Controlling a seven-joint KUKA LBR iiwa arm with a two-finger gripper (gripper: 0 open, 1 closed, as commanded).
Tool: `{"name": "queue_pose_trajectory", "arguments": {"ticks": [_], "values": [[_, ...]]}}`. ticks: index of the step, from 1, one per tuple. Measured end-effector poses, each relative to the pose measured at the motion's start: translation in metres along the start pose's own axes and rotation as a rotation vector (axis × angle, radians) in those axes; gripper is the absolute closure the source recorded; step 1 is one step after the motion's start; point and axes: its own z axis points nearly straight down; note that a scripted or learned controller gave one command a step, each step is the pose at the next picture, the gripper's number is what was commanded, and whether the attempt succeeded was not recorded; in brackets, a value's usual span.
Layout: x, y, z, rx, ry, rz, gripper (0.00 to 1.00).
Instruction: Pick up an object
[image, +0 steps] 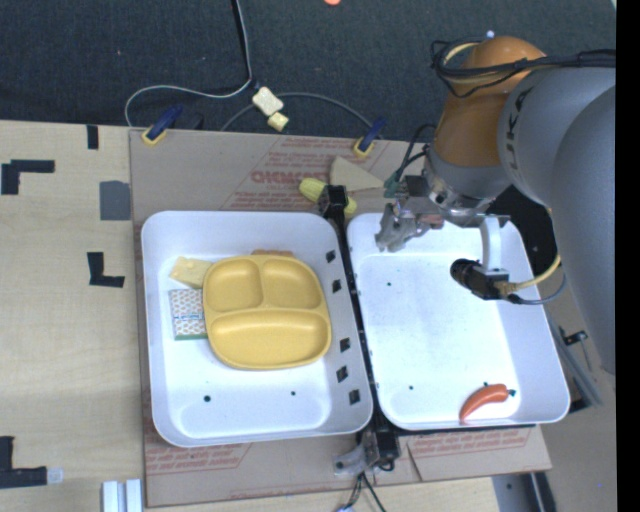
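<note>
Orange chili pepper (486, 400) in right bin (440, 330)

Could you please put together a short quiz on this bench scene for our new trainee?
1. True or false: the yellow plate lies in the left bin.
2. Which item lies near the front corner of the right bin? A) sponge B) orange pepper C) cup
3. Fill in: the hand hangs over the right bin's ____ edge.

Key: 1 true; 2 B; 3 far (back), near its left corner.
</note>
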Motion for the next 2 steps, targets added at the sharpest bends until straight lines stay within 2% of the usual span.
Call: {"name": "queue_pose_trajectory", "arguments": {"ticks": [1, 2], "values": [[0.097, -0.047, 0.039, 0.01, 0.006, -0.014, 1.0], [-0.075, -0.052, -0.107, -0.015, -0.007, 0.011, 1.0]]}}
